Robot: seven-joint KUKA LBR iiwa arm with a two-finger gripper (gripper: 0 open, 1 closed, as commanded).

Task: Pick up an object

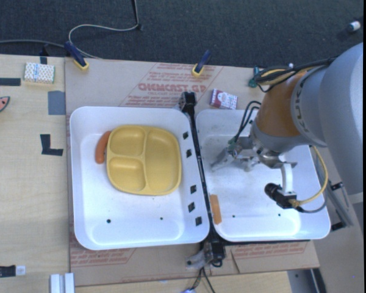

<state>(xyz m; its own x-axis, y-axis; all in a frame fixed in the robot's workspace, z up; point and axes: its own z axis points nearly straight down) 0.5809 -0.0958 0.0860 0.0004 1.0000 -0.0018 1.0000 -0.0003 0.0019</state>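
Note:
My gripper [221, 159] is low over the right bin [305, 224], in its left-middle part, pointing toward the divider between the bins. Nothing shows between its tips. A small orange stick-shaped piece [215, 207] lies in the right bin against the left wall, below the gripper and apart from it. In the left bin [134, 231] sits a yellow divided plate [144, 159]. An orange sausage-like piece [100, 147] lies along the plate's left edge.
The grey arm [329, 102] covers the right bin's upper right. A black cable connector [279, 194] hangs below the wrist. A red-and-white packet [222, 99] lies on the cardboard behind the bins. Clamps [201, 66] hold the cardboard's far edge.

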